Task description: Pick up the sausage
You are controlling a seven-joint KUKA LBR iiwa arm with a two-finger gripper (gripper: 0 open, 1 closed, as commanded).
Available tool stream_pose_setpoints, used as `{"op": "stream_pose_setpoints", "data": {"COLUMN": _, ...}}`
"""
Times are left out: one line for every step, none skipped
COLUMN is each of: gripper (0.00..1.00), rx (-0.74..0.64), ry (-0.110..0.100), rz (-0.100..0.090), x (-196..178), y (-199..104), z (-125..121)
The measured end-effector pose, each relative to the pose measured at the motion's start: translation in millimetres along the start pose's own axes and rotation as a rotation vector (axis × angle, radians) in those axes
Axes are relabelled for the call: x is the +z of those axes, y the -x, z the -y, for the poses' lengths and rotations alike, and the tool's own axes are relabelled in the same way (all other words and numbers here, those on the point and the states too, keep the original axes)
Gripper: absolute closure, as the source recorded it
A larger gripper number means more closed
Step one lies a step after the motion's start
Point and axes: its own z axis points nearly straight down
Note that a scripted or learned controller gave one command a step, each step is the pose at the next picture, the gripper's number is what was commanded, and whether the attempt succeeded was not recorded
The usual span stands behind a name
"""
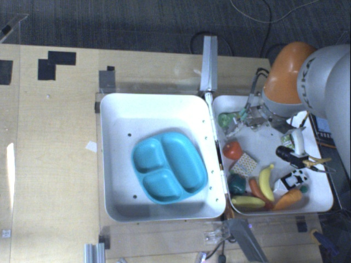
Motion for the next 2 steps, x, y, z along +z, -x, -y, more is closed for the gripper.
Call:
{"op": "stream_pose_setpoints", "data": {"gripper": 0.00, "rx": -0.013, "ry": -0.008, "rz": 0.001, "x": 12, "y": 0, "z": 40}}
{"op": "stream_pose_setpoints", "data": {"gripper": 0.00, "rx": -0.081, "ry": -0.012, "rz": -0.001, "x": -85, "y": -49, "z": 34}}
